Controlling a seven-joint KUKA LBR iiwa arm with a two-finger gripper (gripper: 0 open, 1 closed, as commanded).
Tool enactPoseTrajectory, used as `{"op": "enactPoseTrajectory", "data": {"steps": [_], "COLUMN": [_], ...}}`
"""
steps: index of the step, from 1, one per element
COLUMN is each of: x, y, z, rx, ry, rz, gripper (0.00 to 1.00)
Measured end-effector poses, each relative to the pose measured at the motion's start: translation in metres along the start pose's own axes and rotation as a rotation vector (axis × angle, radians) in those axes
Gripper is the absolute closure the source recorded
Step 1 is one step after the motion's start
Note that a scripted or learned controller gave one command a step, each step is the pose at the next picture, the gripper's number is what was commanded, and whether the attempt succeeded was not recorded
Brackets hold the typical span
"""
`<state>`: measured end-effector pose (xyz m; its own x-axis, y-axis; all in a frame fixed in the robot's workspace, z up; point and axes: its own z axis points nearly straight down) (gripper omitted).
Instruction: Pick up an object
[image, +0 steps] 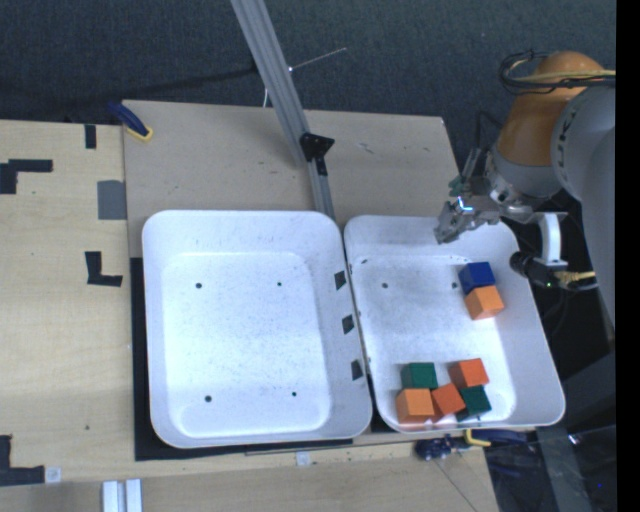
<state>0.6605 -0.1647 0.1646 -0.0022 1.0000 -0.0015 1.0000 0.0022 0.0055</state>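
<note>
Gripper (447, 226): seen over the far edge of the right bin (400, 240); whether open or closed cannot be told.
Blue cube (476, 274): just near of it, touching an orange cube (485, 301).
Block cluster (442, 390): orange and green, at the bin's near edge.

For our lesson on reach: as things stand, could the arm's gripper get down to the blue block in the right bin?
Probably yes. The gripper hangs over the right bin's far edge, and the blue block lies just nearby, its top bare. Only an orange block touches its near side.
</note>
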Motion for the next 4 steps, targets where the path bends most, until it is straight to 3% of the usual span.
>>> {"op": "enactPoseTrajectory", "data": {"steps": [1,4], "x": [0.0,0.164], "y": [0.001,0.014], "z": [-0.054,-0.066], "rx": [0.001,0.005], "ry": [0.0,0.004], "rz": [0.0,-0.006], "gripper": [1.0,1.0]}}
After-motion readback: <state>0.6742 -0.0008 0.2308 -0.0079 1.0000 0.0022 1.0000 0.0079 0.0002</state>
